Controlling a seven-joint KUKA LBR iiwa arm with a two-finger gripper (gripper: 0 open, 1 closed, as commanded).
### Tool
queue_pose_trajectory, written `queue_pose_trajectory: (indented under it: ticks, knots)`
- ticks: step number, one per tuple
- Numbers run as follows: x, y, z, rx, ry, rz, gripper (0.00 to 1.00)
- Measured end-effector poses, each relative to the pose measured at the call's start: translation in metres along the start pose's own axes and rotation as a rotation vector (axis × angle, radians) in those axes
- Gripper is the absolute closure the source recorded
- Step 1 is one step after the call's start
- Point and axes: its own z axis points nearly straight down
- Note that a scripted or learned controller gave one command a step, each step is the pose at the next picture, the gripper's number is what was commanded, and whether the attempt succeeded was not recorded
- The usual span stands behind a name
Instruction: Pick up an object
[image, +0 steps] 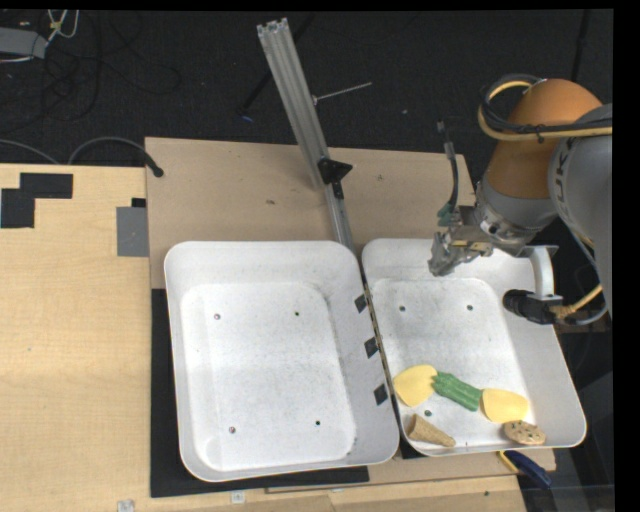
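Objects for picking lie clustered in the right bin, well apart from the gripper and toward the near edge of that bin as seen from above: a green-and-yellow toy, shaped like a green bar with a yellow lobe at each end, a small tan cone-shaped piece just beside its nearer lobe, and a round brown cookie-like piece just beside its other lobe. The gripper is seen at the far rim of the right bin, hanging low over bare white floor, with nothing visible beneath or between its tips. Whether the gripper is spread or pressed together cannot be told from this slanted view, since the tips are small and dark against the bin. The left bin lies away from the gripper, across the divider. As judged from how things lie, no object has been lifted and none is touched; the task appears to be at its start or between tries. What is left is judged to be the whole pick: travel across the bin to the cluster, descent, closing, and lifting.
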Motion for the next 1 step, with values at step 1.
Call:
queue_pose_trajectory:
  ticks: [1]
  knots:
    - [0.0072, 0.0076, -0.0542, -0.002, 0.000, -0.001, 1.00]
